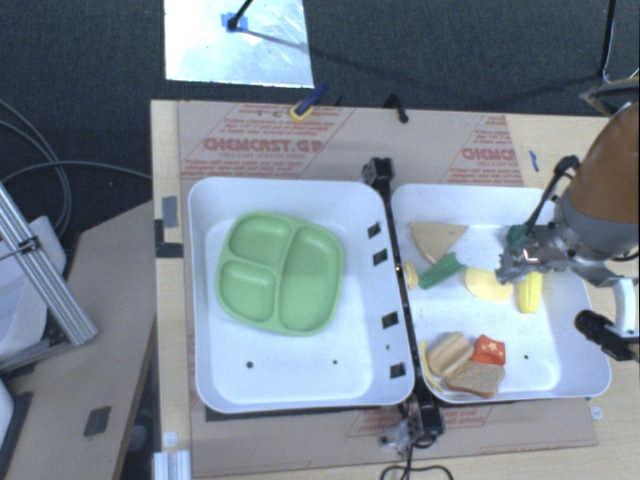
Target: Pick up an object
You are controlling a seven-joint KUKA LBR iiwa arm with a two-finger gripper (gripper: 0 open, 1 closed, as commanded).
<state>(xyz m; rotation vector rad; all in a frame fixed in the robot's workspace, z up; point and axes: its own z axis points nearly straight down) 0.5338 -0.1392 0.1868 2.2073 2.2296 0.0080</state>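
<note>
the arm reaches in over the right bin and its gripper hangs low above the toy food there, right by the corn cob and the pale yellow round piece next to it. from where i stand i cannot tell how the pincer is set; it is too dark and bunched up to read. nothing looks lifted: every piece appears to lie flat on the bin floor.

around it sit a tan wedge toward the back, a green stick just beside the divider, and at the front a cluster of bread slices with a small red piece touching them. the left bin holds a green divided plate, well apart from the action.

i'd say the pick is at the approach stage: the gripper is over a likely target, the corn or the yellow piece, but the grasp and the lift are not yet done.
</note>
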